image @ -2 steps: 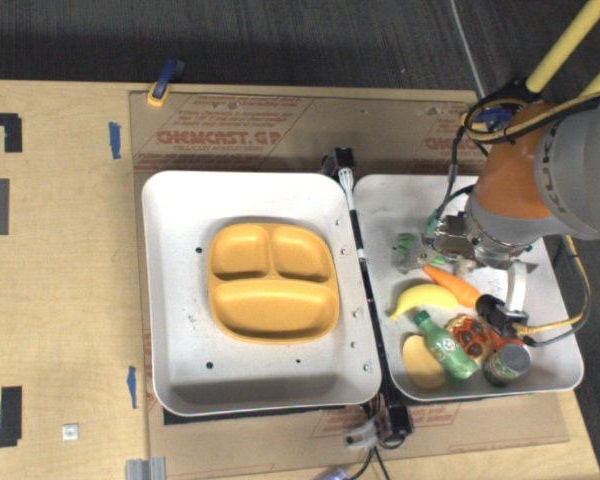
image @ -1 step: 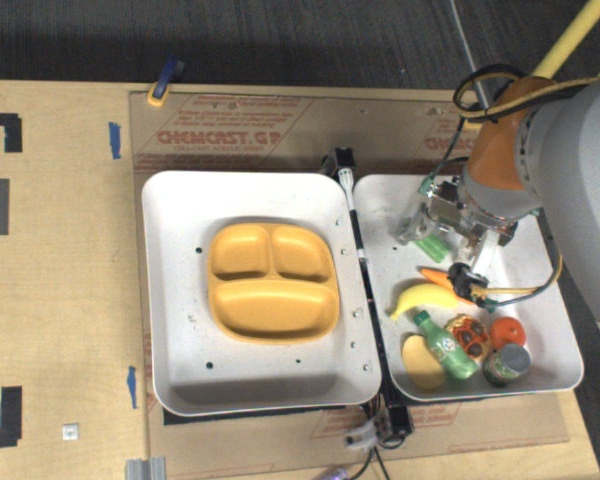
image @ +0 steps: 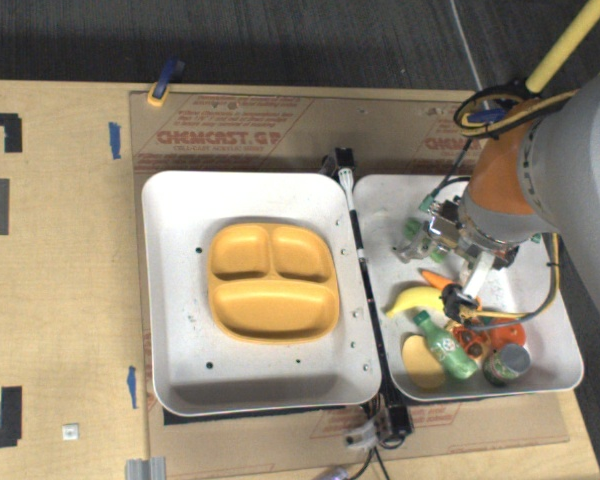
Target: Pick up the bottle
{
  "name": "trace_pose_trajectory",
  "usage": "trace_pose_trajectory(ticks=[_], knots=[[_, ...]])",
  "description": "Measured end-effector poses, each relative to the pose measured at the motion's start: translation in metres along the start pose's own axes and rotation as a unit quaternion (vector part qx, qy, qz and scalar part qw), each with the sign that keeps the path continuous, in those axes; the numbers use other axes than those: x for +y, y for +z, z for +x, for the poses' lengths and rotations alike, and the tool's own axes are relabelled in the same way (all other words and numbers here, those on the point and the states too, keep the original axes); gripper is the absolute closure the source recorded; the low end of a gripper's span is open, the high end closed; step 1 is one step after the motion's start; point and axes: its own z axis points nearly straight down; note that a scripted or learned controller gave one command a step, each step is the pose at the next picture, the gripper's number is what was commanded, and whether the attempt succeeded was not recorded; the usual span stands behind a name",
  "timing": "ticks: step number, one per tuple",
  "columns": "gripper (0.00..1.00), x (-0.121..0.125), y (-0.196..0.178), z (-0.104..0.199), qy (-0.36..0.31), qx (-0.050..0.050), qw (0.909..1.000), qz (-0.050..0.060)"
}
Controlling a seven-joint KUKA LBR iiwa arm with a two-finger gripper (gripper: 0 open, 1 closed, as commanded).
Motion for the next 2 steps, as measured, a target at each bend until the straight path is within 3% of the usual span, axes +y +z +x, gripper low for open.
trace_pose_trajectory(ticks=[1, 2], knots=[[1.0, 0.001, -0.0108, -0.0007, 0.0, -0.001, 1.0, -0.001], [0.0, 0.0009, -0.0107, -0.0007, 0.0, -0.001, 1.0, -0.001]])
